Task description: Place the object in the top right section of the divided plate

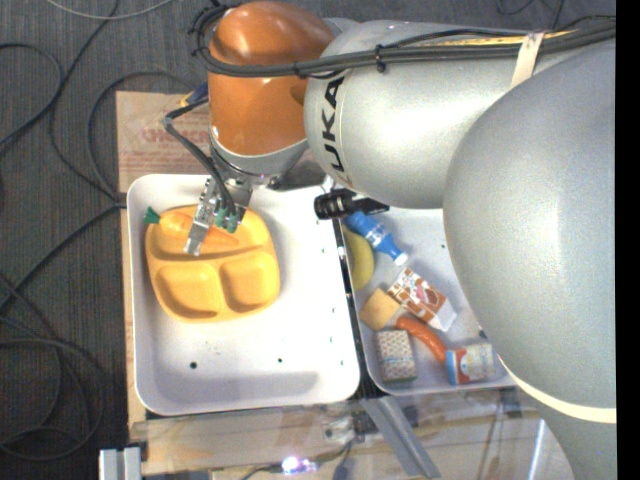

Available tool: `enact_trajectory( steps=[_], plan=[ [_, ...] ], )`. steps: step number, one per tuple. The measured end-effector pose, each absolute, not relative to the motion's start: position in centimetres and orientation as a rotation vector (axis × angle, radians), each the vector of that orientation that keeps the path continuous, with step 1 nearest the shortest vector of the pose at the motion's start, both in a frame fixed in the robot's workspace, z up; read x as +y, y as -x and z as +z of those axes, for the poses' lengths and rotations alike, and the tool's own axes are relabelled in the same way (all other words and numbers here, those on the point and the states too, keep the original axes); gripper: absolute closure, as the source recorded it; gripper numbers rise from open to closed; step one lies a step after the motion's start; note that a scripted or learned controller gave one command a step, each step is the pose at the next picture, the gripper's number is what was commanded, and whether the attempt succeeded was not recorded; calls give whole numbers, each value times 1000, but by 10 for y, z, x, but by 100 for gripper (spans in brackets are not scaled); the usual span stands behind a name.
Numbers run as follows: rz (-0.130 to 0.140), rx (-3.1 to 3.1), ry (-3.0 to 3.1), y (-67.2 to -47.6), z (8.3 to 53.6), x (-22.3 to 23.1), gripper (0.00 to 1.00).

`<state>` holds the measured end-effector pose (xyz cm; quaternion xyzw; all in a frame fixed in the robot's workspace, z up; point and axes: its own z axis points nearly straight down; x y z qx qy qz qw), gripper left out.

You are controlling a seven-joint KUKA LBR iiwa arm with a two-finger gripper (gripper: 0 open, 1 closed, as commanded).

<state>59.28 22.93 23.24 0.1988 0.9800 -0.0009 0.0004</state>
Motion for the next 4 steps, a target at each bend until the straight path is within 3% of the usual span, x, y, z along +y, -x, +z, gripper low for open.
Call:
enact_trajectory(
  steps=[1, 2, 3, 4],
  plan=[
    [-3, 3108, -457, -564, 228, 231, 100],
    [-2, 3126, -275, -550, 326, 190, 100],
    [-3, 3132, -186, -564, 365, 183, 100],
    [1, 3127, -325, -498, 274, 159, 100]
  ],
)
